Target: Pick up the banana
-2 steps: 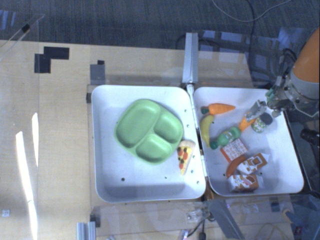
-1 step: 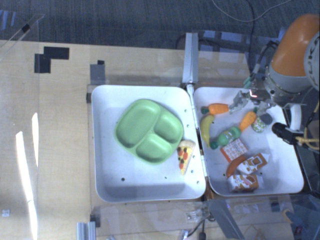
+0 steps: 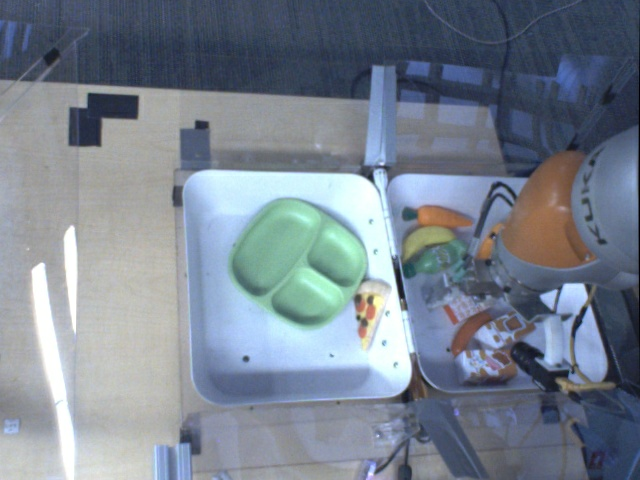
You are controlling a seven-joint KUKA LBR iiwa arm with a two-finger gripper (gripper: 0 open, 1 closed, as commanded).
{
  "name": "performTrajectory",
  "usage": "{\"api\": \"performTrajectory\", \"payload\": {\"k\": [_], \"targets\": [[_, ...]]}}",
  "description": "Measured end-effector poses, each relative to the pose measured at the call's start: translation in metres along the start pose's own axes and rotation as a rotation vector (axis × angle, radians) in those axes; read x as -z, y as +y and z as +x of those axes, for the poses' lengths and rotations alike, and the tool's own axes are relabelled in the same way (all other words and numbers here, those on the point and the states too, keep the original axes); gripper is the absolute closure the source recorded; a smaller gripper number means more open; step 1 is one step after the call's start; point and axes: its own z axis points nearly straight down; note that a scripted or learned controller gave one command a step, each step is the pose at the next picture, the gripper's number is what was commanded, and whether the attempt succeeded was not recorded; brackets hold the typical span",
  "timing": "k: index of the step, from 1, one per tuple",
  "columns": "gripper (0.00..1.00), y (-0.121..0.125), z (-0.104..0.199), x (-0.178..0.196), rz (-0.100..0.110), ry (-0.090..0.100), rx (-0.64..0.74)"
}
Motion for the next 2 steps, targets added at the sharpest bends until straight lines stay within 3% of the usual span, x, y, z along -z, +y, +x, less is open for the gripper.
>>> {"api": "performTrajectory", "payload": {"k": [1,2], "targets": [[0.00,0.089,-0.026,-0.003,-0.009,-0.003,0.030],[0.00,0.136,-0.035,-0.010,0.083,0.013,0.078]]}}
